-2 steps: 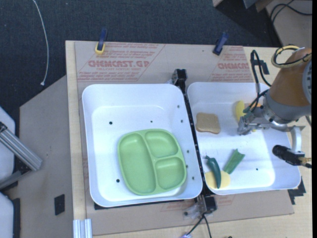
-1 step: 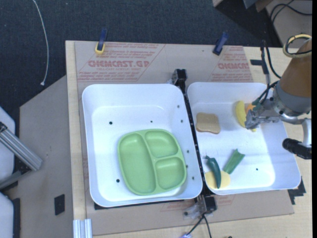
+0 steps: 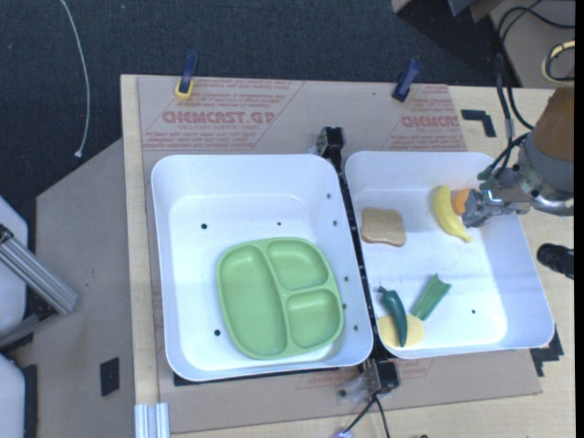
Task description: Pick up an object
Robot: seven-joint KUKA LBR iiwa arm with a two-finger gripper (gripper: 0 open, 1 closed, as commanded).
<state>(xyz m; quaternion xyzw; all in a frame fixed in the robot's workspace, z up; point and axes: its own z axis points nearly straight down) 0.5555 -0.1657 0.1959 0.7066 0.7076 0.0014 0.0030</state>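
In the right bin (image 3: 511, 327) a yellow banana (image 3: 448, 213) lies near the far wall, with a small orange piece (image 3: 463, 196) just beside it. My gripper (image 3: 479, 208) is low at the banana's right side, close against it and the orange piece. A tan slice of bread (image 3: 383, 227) lies to the banana's left. Toward the near edge sit a green stick (image 3: 430, 297) and a yellow piece with a dark green pepper-like thing (image 3: 395, 313) across it.
The left bin (image 3: 182, 199) holds a light green divided plate (image 3: 278, 295). Black clips (image 3: 330, 140) join the bins at the far and near ends. The arm comes in over the right bin's right wall.
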